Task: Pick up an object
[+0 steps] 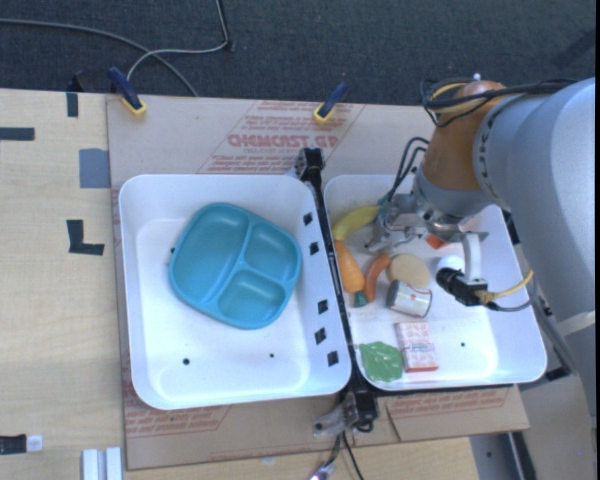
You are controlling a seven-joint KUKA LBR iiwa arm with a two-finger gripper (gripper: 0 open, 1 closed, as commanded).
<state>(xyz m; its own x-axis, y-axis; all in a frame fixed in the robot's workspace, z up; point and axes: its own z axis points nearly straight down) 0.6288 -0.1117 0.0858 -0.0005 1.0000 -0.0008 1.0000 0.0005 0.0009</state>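
My gripper (392, 230) is low in the right bin (510, 353), at its upper left part, hanging from the grey arm with its orange band (458, 148). Just left of it lies a yellow banana (352, 219). An orange carrot (350, 271) lies along the bin's left wall. Below the gripper sit a small orange-red piece (378, 268), a beige round piece (410, 269) and a silver can (410, 299) on its side. Further toward the front lie a green lump (381, 360) and a small red-and-white box (417, 347).
The left bin (150, 368) holds a blue divided plate (236, 264). A black divider with clips (323, 258) runs between the bins. A black plug with a yellow cable (470, 288) hangs by the arm over the right bin. Cardboard (270, 133) lies under both bins.
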